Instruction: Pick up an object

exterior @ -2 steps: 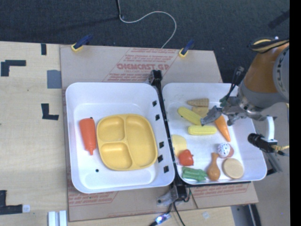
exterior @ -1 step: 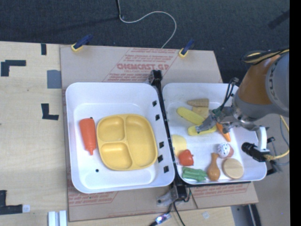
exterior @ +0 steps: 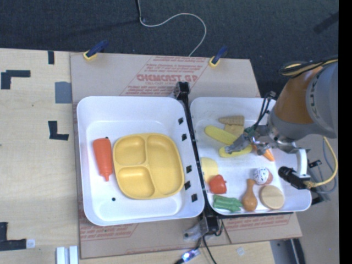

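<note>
Where the gripper (exterior: 242, 143) reaches into the right bin (exterior: 248, 104), its dark fingers lie low over a yellow banana-like piece (exterior: 235, 152), and whether they are spread or closed I cannot tell (the tips blur into the toy beneath them). Nothing is plainly seen between them. Just left of the tips lies a longer yellow corn-like piece (exterior: 219, 134), and just beyond, toward the far wall, a tan wedge like bread (exterior: 232, 121). Right of the gripper, close under the wrist, a small orange carrot tip (exterior: 268, 154) pokes out. Nearer the front of this bin sit a pale yellow round piece (exterior: 208, 166) against the left wall, a red pepper (exterior: 218, 185) touching it, a green pod (exterior: 227, 204), a brown drumstick (exterior: 250, 197), a small white and red ball (exterior: 262, 175) and a tan round cookie (exterior: 272, 197). The arm (exterior: 301, 106), grey with its orange band, comes in from the right over the bin's rim. In the left bin (exterior: 132, 104) a yellow divided plate (exterior: 147, 165) lies with an orange-red bottle shape (exterior: 102, 157) just left of it.
</note>
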Motion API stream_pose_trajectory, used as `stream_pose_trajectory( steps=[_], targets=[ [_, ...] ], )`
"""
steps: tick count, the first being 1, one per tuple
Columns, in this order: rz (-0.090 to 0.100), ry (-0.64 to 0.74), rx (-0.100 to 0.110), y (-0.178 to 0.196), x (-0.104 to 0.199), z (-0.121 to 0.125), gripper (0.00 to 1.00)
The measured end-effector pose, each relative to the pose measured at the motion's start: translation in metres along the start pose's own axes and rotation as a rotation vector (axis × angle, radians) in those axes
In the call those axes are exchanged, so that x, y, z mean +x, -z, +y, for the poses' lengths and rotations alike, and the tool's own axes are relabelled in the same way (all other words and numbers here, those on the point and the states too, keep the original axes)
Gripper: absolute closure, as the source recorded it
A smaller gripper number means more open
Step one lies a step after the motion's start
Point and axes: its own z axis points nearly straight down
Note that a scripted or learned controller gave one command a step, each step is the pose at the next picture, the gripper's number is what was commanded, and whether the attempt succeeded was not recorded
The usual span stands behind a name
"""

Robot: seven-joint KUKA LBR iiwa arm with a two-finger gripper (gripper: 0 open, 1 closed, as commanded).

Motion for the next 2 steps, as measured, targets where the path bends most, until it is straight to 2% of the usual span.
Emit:
stream_pose_trajectory(
  steps=[1,2],
  targets=[
    [-0.001,0.002,-0.005,0.012,0.001,0.002,1.0],
    [-0.005,0.0,0.005,0.071,0.008,0.009,1.0]
  ],
)
